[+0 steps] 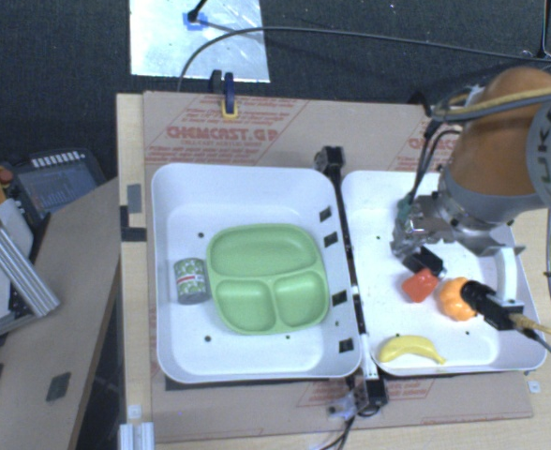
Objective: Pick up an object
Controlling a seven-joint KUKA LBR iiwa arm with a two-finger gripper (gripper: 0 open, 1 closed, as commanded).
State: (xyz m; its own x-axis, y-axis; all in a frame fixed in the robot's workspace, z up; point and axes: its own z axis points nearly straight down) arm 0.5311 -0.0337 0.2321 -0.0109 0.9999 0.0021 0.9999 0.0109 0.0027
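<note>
We see two shallow white bins side by side on the bench: the left white bin [163, 251] holds a pale green plastic plate with three compartments [266, 277] and, just beside its left edge, a small can with a green and red label [191, 280] lying on the bin floor. The right white bin [369, 251] holds the loose pickable things: a small red-orange block [420, 286], a round orange fruit-like toy [454, 298] just to its right, and a yellow plastic banana [411, 350] near the bin's front wall, well apart from the other two. The grey arm with its orange band reaches in from the right and sets its two-finger gripper [424, 259] low over this bin, immediately above the red-orange block, which we judge to be the chosen target since the tool points down at it. The wrist hides much of the tool, so we cannot tell how the gripper stands, nor whether it touches the block; nothing appears lifted, and the block seems to rest on the bin floor. A dark part of the tool lies against the orange toy, so a grasp here could nudge it.
</note>
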